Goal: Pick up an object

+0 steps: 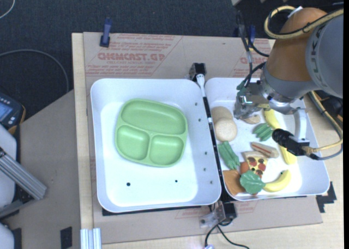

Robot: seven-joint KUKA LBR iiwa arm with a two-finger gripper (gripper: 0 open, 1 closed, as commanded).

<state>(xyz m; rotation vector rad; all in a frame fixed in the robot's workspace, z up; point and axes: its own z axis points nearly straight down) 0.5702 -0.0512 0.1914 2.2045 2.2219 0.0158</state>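
Note:
My gripper (248, 107) hangs over the upper middle of the right bin (313, 180), just right of a tan bread roll (222, 123). Below it lie toy foods: a green pepper piece (263, 131), a hot dog (264, 149), a green bean pod (229, 155), a pizza slice (253, 164), a green leafy piece (252, 182), an orange slab (232, 181) and a yellow banana (277, 182). Another yellow banana (274, 122) lies partly under the arm. A small brownish item under the gripper is mostly hidden.
The left bin (103, 144) holds a green three-compartment plate (150, 132). The arm's orange band and grey wrist (297, 52) cover the right bin's upper right. A black clip (198, 71) sits at the top where the bins meet.

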